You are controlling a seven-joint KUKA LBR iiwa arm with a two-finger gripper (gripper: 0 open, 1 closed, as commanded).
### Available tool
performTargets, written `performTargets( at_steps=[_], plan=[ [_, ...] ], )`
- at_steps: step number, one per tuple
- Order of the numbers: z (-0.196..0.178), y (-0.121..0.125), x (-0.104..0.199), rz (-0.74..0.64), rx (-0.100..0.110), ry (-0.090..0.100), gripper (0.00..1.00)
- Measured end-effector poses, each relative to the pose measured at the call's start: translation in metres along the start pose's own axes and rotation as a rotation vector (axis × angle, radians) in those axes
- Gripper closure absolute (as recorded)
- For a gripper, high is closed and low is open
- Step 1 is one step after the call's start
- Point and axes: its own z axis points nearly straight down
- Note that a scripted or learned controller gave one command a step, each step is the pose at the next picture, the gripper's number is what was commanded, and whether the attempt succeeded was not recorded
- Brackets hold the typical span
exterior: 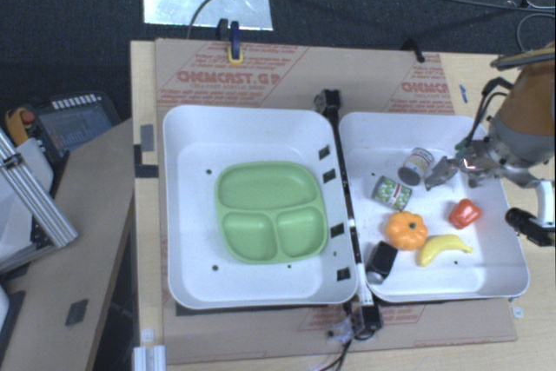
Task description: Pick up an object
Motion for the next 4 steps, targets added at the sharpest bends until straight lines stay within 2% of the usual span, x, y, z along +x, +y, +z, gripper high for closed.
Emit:
performTargets(
  at_steps=[1, 2, 4],
  plan=[
    [0.047, 0.0, 0.0, 0.001, 0.0, 0.0, 0.0],
    [0.033, 0.002, 0.0, 0.0, -0.006, -0.002, 1.0],
    [-0.064, 0.006, 0.012, -0.004, -0.009, -0.002, 1.0]
  ],
)
